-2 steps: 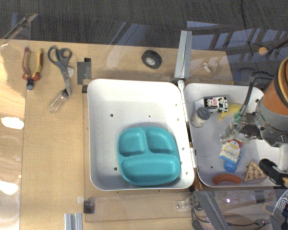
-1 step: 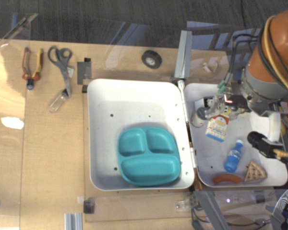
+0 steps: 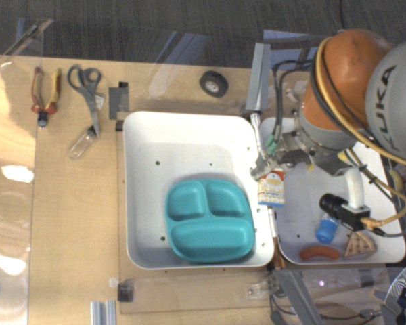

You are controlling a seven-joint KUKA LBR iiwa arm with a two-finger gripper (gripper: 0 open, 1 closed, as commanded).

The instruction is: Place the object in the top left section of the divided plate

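Camera view, object: a small flat printed packet hangs over the ridge between the bins, just under the gripper.
Jaws: seemingly clamped on its top edge.
Divided plate: smooth teal plastic, in the left bin; top-left section bare.
Desk: pale wood.

The teal three-section plastic plate lies with its sections uncovered and bare white bin floor behind and left of it. Right of the plate, the grey-and-orange arm overhangs the neighbouring bin.
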